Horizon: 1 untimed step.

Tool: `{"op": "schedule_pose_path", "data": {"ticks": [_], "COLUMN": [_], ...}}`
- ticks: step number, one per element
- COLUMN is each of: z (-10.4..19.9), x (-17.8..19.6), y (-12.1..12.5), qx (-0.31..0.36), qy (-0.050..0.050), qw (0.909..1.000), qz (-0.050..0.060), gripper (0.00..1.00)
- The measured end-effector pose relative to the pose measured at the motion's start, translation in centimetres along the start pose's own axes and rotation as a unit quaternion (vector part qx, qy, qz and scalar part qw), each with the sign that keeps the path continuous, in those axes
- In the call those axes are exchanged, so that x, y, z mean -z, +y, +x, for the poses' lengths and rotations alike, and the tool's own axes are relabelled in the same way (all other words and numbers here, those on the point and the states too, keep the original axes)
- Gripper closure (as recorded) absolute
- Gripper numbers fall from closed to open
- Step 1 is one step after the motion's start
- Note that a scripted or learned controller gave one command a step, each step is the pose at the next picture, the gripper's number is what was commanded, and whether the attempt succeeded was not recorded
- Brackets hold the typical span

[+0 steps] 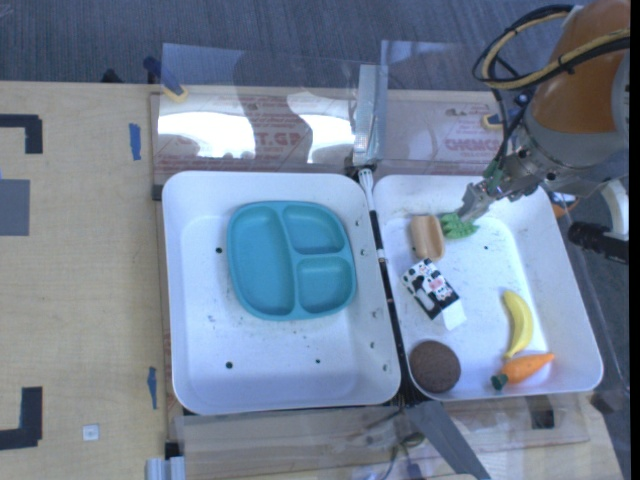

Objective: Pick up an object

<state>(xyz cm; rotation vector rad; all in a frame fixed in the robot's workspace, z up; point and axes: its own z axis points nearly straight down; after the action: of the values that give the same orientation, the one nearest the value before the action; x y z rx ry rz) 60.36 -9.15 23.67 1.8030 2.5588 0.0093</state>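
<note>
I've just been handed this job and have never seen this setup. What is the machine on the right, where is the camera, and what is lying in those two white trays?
The single picture comes from a camera fixed above the bench, looking down at a slant. The machine is a robot arm, grey and orange, reaching in from the right. Its gripper sits low over a green toy at the back of the right bin; whether it grips anything is unclear. That bin also contains a bread roll, a black-and-white carton, a banana, a carrot and a brown cookie. The left bin contains a teal divided plate.
</note>
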Motion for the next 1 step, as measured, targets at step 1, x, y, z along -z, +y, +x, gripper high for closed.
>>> {"op": "schedule_pose_path", "data": {"ticks": [1], "z": [-0.47], "x": [-5.46], "y": [1.82], "qx": [-0.048], "qy": [0.004], "qw": [0.9988], "qz": [0.008], "gripper": [1.0]}}
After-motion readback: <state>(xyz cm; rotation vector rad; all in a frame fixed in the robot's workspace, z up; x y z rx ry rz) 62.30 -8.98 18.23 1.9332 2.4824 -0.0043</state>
